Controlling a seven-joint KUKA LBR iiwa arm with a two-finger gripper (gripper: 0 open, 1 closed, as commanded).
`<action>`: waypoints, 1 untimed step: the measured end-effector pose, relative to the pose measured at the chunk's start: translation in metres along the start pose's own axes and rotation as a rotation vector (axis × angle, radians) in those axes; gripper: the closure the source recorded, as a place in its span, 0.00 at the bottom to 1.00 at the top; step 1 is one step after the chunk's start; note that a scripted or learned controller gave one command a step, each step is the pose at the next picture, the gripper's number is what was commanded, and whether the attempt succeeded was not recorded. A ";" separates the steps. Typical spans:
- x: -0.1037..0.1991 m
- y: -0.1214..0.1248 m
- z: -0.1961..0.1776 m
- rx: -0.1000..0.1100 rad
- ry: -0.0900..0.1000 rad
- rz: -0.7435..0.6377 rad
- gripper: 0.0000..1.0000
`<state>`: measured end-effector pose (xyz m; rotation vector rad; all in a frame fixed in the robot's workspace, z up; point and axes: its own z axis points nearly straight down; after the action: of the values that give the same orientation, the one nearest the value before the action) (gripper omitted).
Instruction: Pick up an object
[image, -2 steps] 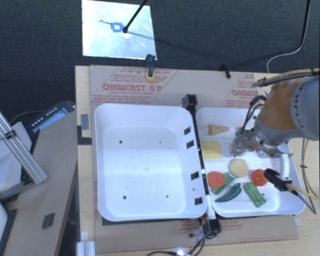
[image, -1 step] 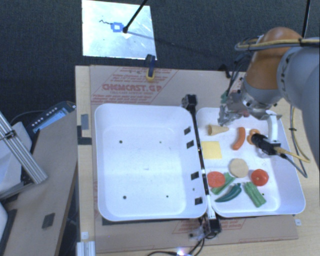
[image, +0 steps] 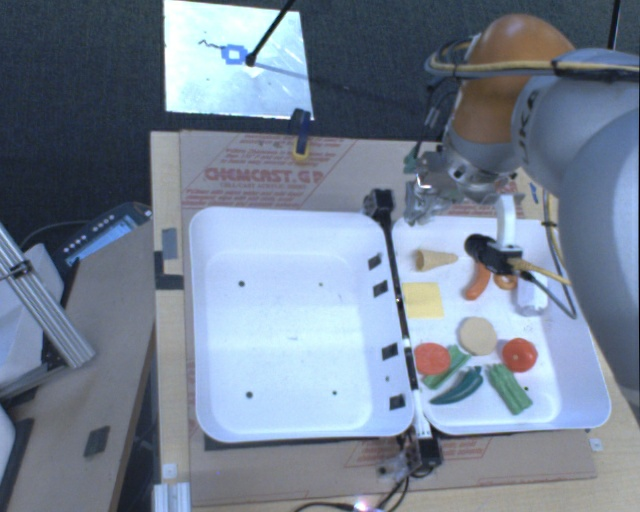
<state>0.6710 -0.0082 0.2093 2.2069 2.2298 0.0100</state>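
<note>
My gripper hangs over the far left corner of the right bin, with nothing visibly held. Just in front of it lies a tan cone. A yellow square slice rests nearer, by the bin's left wall. An orange carrot-like piece lies to the cone's right. Toward the front sit a beige round disc, a red tomato slice, a red tomato, a dark green pepper and a light green stalk.
The left bin sits beside the right one, joined by a black-clipped divider. The grey arm with its orange band comes in from the upper right over the right bin's far edge. A cardboard sheet lies under both bins.
</note>
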 end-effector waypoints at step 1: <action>0.027 -0.001 -0.042 0.001 0.000 0.002 1.00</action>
<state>0.6697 0.0183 0.2518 2.2100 2.2275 0.0096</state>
